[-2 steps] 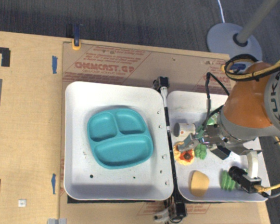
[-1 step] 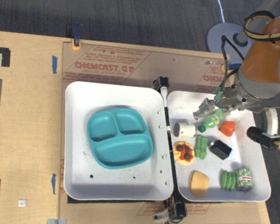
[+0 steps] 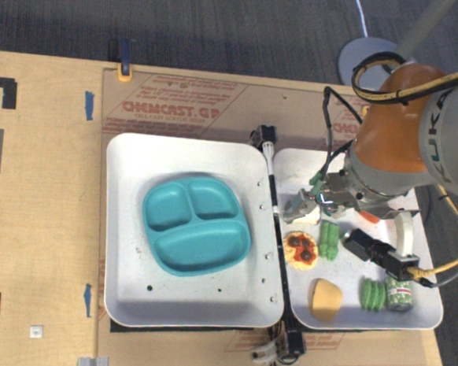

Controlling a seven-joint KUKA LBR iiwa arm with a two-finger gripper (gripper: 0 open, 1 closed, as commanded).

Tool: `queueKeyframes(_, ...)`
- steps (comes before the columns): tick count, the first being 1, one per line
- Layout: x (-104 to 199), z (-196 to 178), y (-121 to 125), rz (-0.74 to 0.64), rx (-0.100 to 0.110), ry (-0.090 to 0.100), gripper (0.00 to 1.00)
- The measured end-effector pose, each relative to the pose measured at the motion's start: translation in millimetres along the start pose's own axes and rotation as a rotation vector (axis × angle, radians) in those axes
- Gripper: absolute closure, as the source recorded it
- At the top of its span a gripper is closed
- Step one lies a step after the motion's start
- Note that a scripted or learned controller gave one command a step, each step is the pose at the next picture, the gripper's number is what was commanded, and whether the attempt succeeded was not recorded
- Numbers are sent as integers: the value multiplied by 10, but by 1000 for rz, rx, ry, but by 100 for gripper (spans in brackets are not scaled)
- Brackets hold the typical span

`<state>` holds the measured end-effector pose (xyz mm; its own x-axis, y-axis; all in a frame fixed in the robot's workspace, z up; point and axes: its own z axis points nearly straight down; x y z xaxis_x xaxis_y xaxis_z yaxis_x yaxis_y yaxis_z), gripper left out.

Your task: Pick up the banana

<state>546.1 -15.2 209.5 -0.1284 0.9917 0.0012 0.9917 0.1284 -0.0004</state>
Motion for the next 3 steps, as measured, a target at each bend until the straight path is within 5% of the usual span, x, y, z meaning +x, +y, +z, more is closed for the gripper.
queueKeyframes(1, 870, 253, -526, -250, 2, 0, 0)
queueKeyframes(2, 1071, 738, -502, -459, -7, 1, 0)
queueKeyframes(3, 1191, 1226, -496, -1036, 1, -10, 0)
